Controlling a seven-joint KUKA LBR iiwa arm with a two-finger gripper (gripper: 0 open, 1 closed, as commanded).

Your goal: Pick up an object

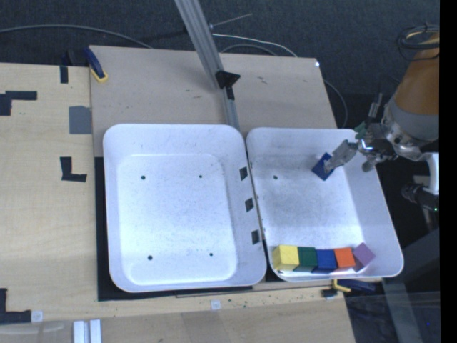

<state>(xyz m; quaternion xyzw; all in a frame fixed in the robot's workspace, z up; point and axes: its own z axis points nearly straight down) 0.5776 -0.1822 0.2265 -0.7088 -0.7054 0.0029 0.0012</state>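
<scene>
1. Tool [333,161]: closed around blue block [323,167], above right bin [371,191].
2. Row of matte cubes [323,257] along near wall: yellow, green, blue, orange, purple.
3. Tabletop [43,141]: pale wood; speckled white plastic bins.

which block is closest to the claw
The blue block in the upper part of the right bin, right at the claw. The other blocks sit in a row along that bin's near edge.

Wide open floor across the right bin [371,213] — blocked only along the near wall by a row of blocks [323,257], and by a blue block [323,166] up top.
</scene>
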